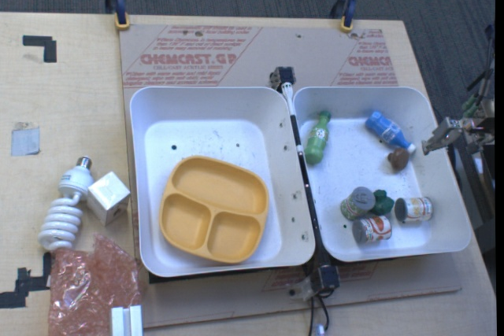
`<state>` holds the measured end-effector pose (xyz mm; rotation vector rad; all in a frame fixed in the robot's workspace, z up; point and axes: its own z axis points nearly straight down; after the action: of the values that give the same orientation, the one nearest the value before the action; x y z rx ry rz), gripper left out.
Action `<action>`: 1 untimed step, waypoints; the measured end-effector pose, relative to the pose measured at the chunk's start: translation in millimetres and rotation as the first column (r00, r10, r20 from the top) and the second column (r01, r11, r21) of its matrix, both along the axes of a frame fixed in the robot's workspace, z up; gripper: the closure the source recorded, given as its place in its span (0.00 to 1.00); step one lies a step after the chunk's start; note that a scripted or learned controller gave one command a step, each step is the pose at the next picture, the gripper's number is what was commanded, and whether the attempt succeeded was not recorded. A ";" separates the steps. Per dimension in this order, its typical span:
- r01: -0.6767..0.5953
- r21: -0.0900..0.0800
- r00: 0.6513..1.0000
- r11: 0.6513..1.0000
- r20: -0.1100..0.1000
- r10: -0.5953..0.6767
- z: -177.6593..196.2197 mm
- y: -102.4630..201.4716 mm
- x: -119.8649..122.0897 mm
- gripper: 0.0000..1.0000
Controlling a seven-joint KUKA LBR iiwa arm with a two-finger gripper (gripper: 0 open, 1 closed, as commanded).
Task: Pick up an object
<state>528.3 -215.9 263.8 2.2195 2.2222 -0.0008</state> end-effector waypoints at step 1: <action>0.001 0.000 1.000 1.000 0.000 -0.001 -122.9 22.9 21.7 0.00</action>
<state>550.1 -193.1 140.9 2.2204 2.2220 -0.0005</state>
